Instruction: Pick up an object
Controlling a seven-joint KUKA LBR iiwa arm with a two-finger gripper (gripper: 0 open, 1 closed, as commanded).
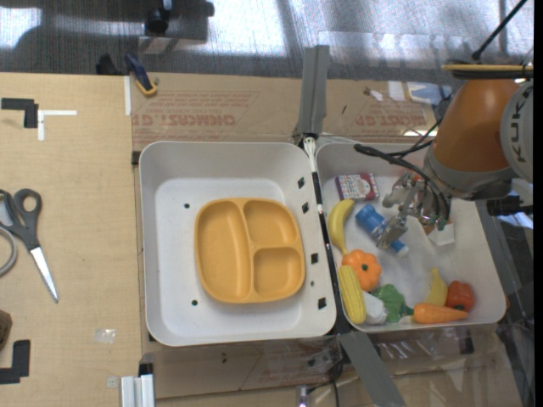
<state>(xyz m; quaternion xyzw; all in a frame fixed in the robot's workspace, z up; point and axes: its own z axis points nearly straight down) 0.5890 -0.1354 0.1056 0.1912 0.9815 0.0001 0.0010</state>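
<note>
The table [68, 227] carries two white bins side by side. The left bin [161, 244] holds one yellow divided plate [250, 250] with three compartments. The right bin [488, 253] holds a crowd of toy foods: two bananas, the larger [339, 222] by the left wall and a smaller one [437, 287] near the lower right; one corn cob [351, 293]; one orange pumpkin [363, 269]; one carrot [439, 314]; one red pepper [460, 293]; one green vegetable [392, 299]; one small pink box [357, 185]; and one blue bottle [373, 223]. One pair of scissors [30, 236] lies on the table, well apart on the left.

The grey and orange arm [479, 130] reaches over the right bin. Its claw [399, 223] hangs just beside the blue bottle, seemingly touching it; whether its fingers are spread or closed cannot be told.
</note>
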